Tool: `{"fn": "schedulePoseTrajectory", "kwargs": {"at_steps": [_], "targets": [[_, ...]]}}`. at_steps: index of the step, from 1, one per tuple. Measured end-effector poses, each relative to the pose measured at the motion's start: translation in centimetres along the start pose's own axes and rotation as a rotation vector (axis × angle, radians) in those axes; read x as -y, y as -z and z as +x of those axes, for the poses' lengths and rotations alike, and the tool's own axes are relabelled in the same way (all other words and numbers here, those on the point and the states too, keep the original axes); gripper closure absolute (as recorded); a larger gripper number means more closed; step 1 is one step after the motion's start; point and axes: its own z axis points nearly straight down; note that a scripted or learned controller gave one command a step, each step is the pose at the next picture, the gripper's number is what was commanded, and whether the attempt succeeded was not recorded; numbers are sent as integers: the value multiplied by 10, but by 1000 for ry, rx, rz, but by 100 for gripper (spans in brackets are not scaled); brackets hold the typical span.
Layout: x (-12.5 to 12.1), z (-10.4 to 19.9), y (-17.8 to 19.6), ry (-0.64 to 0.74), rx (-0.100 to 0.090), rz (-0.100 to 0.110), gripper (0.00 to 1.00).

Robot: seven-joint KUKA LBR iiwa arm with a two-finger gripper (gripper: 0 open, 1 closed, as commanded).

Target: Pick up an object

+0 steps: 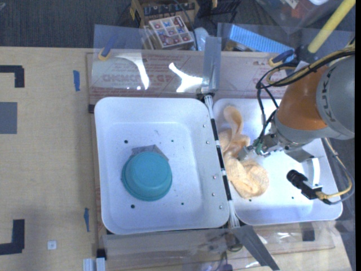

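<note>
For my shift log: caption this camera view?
Gripper down on tan crumpled object in right bin; teal bowl in left bin.

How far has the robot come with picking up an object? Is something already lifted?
Done: the arm has reached into the right bin, and the gripper sits low at the crumpled tan object. In hand: nothing that can be confirmed; the tan object lies on the bin floor, and its contact with the gripper is too unclear to judge. Left: a secure grasp and the lift. The teal bowl sits untouched in the left bin.

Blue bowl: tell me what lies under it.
A grey flat piece pokes out from under the blue bowl at its far edge. The bowl covers the rest.
</note>
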Motion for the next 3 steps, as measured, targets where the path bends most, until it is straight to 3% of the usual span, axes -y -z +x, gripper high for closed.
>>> {"fn": "schedulePoseTrajectory", "kwargs": {"at_steps": [1,2,3], "targets": [[-75,-31,-2,-84,2,1,0],[4,-7,0,54,-1,2,0],[-54,-40,-1,38,2,0,0]]}}
